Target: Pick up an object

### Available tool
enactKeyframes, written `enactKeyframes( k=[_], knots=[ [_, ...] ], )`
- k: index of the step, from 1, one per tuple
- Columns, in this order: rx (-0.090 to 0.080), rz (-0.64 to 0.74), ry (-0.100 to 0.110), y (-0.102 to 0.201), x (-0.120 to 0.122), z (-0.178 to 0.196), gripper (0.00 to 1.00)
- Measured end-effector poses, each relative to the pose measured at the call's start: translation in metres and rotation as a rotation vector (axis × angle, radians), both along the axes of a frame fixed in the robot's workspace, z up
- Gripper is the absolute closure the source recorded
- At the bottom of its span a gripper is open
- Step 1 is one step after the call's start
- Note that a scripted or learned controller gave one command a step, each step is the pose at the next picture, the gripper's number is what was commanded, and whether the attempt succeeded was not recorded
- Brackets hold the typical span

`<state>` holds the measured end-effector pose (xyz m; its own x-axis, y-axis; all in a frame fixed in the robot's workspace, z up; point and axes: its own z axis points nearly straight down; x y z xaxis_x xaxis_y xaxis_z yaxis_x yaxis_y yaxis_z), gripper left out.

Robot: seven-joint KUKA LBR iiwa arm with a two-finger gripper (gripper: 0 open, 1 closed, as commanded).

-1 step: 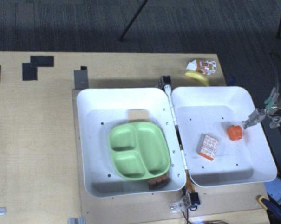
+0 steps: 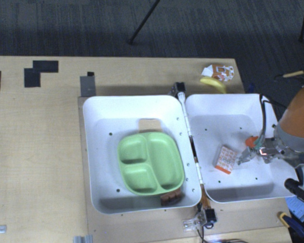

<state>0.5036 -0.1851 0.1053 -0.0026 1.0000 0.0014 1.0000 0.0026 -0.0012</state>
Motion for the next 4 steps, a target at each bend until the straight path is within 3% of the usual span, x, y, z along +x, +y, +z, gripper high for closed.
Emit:
enactKeyframes(
  k=[1, 2, 3, 4],
  knots=[
    [-0.001, 0.001, -0.006, 0.000, 0.002, 0.012, 1.00],
    [0.000, 0.003, -0.006, 0.081, 0.080, 0.109, 1.00],
    [-0.001, 0.002, -0.004, 0.080, 0.079, 0.109, 0.00],
    [-0.001, 0.004, -0.001, 0.091, 0.153, -0.017, 0.00]
  ],
)
